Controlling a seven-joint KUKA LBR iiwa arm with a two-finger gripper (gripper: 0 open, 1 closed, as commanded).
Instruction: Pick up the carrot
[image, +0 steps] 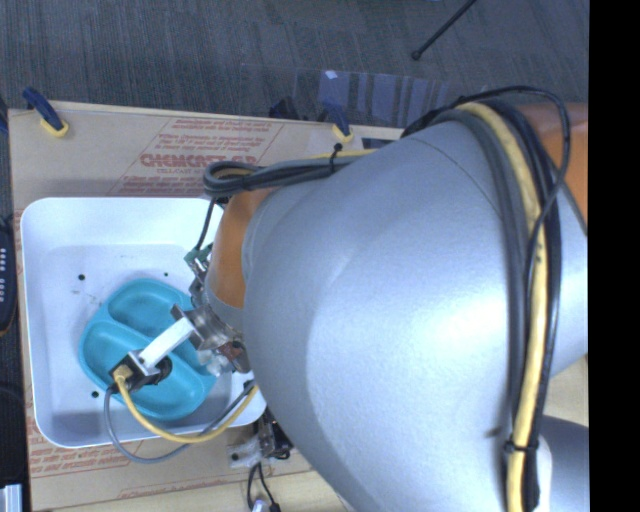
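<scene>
My grey arm (420, 320) reaches in from the right and covers most of the view, including the right side of the left white bin (40, 240). The gripper (215, 345) hangs low over that bin, at the right edge of a blue plastic dish (130, 325) with rounded lobes. The wrist's orange band (228, 255) sits just above the gripper. The arm's bulk hides what lies under and beside the gripper.
The left bin rests on a cardboard sheet (200, 150) with red print. Clamps (45, 112) hold the sheet at its far corners. A yellow cable (170, 432) loops across the bin's near wall. The arm hides the bench to the right.
</scene>
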